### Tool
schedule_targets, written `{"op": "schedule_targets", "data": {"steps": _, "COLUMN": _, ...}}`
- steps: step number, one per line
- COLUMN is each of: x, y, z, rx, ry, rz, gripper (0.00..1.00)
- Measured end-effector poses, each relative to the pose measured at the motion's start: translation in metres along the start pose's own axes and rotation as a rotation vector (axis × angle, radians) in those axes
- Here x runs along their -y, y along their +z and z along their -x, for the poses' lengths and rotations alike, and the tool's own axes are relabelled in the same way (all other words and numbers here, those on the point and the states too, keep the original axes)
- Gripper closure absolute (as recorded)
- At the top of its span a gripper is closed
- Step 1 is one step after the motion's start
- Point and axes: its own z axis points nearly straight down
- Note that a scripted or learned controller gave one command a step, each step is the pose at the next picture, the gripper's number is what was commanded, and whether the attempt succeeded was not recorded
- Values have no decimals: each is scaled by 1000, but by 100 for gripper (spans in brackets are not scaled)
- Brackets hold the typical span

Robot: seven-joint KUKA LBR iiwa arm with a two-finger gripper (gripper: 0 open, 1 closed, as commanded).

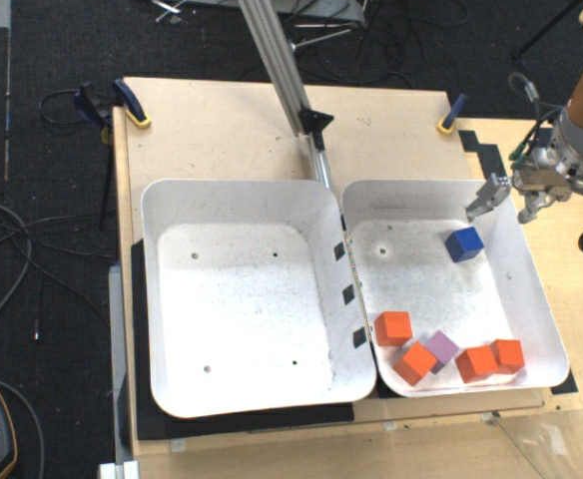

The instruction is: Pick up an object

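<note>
The blue cube (463, 243) sits on the floor of the right bin (531, 277), just below and slightly inward of the gripper (507, 200) – apart from it, not touched. The gripper's two fingers (487, 198) are spread, with nothing between them, poised over the bin's far right rim. Well below the fingers, along the near wall, lie four orange cubes (393, 327) and a purple cube (441, 348) among them. The left bin (172, 267) is farther off.
</note>
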Motion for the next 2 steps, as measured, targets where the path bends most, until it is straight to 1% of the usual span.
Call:
{"op": "schedule_targets", "data": {"steps": 1, "x": -9, "y": 160, "z": 5, "rx": -2, "ry": 2, "rz": -4, "gripper": 0}}
{"op": "schedule_targets", "data": {"steps": 2, "x": -67, "y": 156, "z": -22, "rx": 1, "ry": -3, "rz": 7, "gripper": 0}}
